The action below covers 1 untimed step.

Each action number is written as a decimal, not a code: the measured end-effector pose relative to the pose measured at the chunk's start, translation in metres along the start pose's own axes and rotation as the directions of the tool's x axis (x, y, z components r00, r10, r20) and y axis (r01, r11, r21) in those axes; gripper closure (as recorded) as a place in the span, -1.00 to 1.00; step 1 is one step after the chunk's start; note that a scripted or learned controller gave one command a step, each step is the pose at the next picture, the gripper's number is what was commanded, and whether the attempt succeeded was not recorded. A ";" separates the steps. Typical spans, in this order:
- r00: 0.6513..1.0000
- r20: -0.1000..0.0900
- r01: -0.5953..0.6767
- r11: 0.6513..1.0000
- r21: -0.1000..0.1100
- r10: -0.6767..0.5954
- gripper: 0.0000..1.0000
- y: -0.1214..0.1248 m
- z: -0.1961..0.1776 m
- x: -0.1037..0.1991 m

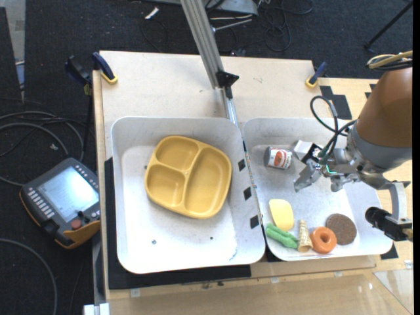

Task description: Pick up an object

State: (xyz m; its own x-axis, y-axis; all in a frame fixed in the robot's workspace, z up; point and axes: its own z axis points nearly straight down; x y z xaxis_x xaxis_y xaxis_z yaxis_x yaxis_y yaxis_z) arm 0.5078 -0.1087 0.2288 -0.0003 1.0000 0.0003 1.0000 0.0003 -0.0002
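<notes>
1. The bench [164,84] carries 2 shallow white bins side by side; the left bin [131,241] sits toward 9 o'clock of the view's centre and the right bin [262,126] toward 3 o'clock.
2. In the left bin lies 1 yellow divided plate [188,176] with 3 compartments, resting flat near the bin's middle.
3. The arm [387,120] enters from 3 o'clock, its orange band showing above the grey wrist.
4. The gripper [321,178] hangs over the right bin's middle, with 2 fingers spread apart and nothing between them, so the hand is released.
5. A small can [278,158] with a red and white label lies on its side at about 10 o'clock from the gripper, near it but apart.
6. A pale yellow piece [281,213] lies at about 7 o'clock from the gripper.
7. A green bean pod [280,235] lies at 6 o'clock of the yellow piece, just beside it, along the bin's near edge.
8. A tan stick [303,235] stands between the pod and an orange ring [323,239], touching both.
9. A brown round disc [341,228] sits at 2 o'clock of the ring, just beside it.
10. A handheld control pendant [62,202] lies on the dark floor at 9 o'clock of the bench.
</notes>
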 end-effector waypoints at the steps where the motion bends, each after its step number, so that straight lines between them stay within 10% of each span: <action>1: 1.000 -0.001 -0.001 1.000 0.007 0.001 -1.00 -0.002 0.063 0.004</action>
State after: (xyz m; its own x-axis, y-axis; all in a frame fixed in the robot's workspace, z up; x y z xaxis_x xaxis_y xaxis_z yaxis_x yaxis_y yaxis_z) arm 0.5053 -0.1045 0.1655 0.0004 1.0000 0.0013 1.0000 -0.0004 -0.0070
